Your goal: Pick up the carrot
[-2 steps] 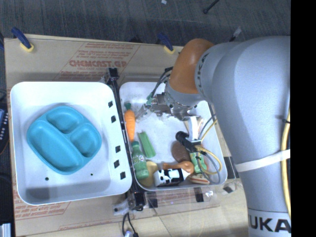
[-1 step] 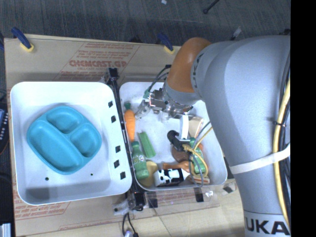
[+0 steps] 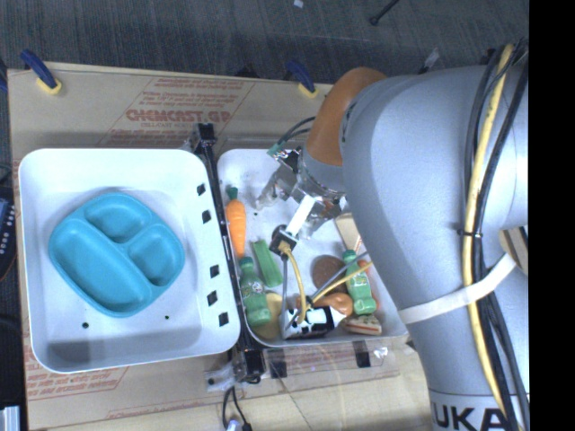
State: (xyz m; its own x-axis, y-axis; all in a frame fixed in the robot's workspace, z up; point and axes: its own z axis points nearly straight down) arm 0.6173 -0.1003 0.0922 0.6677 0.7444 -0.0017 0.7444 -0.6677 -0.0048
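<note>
Here's the picture: the carrot (image 3: pixel 235 225) lies in the right bin (image 3: pixel 235 162), tucked against its left wall, just beside the divider between the two bins. Its long axis runs along that wall, up and down the view, thick end toward the far side, tip pointing toward the near side. A green bottle (image 3: pixel 254 293) sits just past the tip and another green piece (image 3: pixel 267 260) lies beside its lower half, so that side is crowded, while the carrot's upper half has bare white floor next to it.

Over to the arm (image 3: pixel 422 205): it sweeps in big and grey from the right, the orange band (image 3: pixel 334 122) up top and the wrist bent down over the far half of the right bin. The fingers (image 3: pixel 271 187) hang near the carrot, up and to the right of it in the view, so the carrot lies to their left and a touch nearer the camera. Open or closed? From this angle I cannot tell, and the carrot is plainly not in their hold.

My read is that the next move is a short shift left, with the grip set across the carrot's width. The risk is the wall crowding one side.

The left bin (image 3: pixel 36 241) holds a blue divided plate (image 3: pixel 117 251), well apart from all this.
</note>
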